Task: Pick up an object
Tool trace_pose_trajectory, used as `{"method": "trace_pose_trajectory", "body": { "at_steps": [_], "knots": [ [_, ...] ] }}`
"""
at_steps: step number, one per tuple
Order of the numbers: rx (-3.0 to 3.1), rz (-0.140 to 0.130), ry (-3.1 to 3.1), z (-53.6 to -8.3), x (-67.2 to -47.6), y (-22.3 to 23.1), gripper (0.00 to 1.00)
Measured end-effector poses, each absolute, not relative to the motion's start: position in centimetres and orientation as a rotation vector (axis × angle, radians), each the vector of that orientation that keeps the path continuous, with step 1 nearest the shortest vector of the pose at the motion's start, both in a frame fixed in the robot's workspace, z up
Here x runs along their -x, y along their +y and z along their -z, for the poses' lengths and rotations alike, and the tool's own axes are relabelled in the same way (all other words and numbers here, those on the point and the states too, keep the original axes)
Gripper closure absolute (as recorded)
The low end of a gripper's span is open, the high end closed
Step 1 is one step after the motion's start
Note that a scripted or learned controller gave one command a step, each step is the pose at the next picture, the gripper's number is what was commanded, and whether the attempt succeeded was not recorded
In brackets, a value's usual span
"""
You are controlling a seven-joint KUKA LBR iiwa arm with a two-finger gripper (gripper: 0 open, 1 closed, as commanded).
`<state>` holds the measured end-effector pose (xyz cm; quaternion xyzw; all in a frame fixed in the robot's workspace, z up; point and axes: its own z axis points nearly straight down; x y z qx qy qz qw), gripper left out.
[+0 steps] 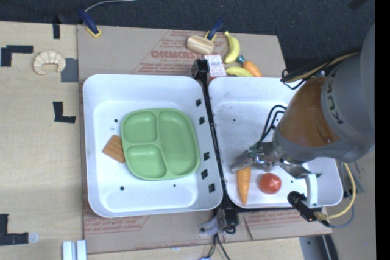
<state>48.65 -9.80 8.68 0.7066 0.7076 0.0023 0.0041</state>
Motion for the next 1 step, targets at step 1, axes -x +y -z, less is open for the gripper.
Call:
{"method": "trace_pose_trajectory", "body": {
  "at_steps": [1],
  "knots": [
    [-2.215,-0.004,2.215,-9.61,-48.63,-9.91,1.0]
  ]
}}
